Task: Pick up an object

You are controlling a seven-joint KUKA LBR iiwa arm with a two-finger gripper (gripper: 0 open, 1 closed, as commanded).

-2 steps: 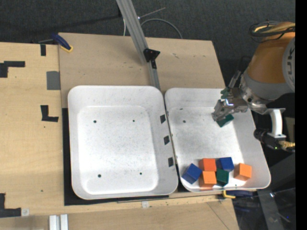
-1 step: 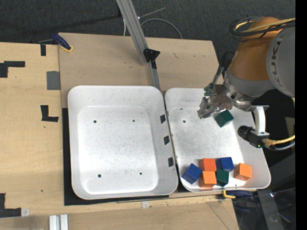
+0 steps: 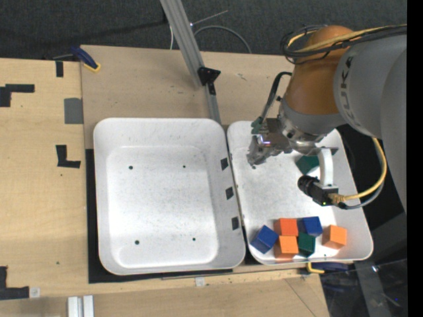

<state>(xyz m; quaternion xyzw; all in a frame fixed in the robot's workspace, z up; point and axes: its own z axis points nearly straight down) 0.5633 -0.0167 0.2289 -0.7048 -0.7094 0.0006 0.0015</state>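
Bench (image 3: 39,197): two white bins.
Right bin (image 3: 264,197): coloured blocks (image 3: 297,235) clustered at near end.
Hand (image 3: 259,152): above right bin, finger state unclear.

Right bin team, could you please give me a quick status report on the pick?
Gripper low over right bin, upper left part, nothing seen in it. Blocks clustered at near end, untouched; one green block beside wrist. Path clear.

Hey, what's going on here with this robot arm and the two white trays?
A grey arm with an orange band has its end effector down over the upper part of the right shallow white bin. Nothing shows between its fingers. A cluster of small blocks, orange, blue and dark green, sits along that bin's near edge, apart from the end effector. Another dark green piece lies beside the wrist.
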